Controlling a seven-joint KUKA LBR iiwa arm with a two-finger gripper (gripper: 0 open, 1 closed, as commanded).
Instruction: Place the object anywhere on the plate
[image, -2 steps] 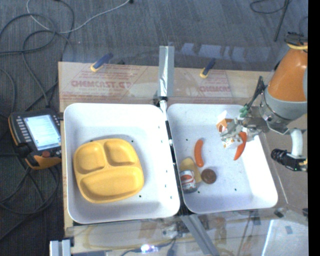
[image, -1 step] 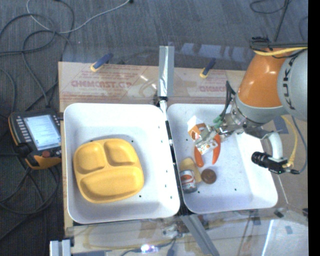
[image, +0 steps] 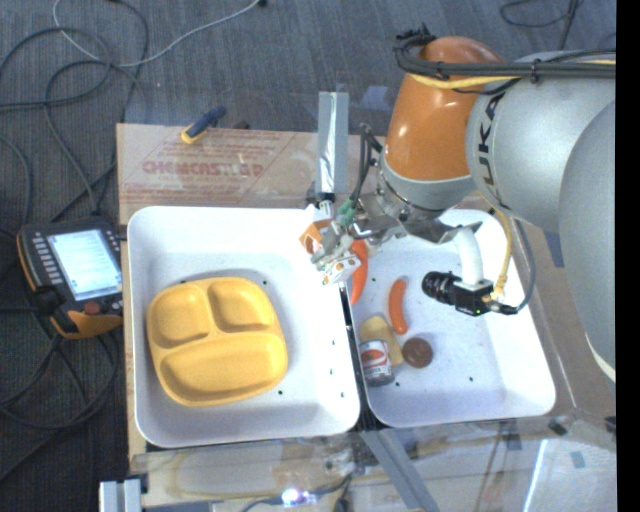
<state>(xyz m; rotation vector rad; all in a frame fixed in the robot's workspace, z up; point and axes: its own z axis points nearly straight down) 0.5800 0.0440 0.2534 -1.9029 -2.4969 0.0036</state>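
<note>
Arm reaches in from the right, tool (image: 335, 250) over the divide between the bins, clamped on an orange carrot-like object (image: 356, 272) (far edge). Yellow plate (image: 215, 340) sits in left bin (image: 200, 225); right bin (image: 500, 380) has a sausage (image: 398, 304), can (image: 377, 361).

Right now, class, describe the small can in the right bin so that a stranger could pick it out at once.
Start at the right white bin, on the arm's side of the bench. Go to its near left corner, by the wall it shares with the left bin. The can lies there, beside a brown disc and below an orange sausage; it alone is a cylinder with a red and white label.
</note>
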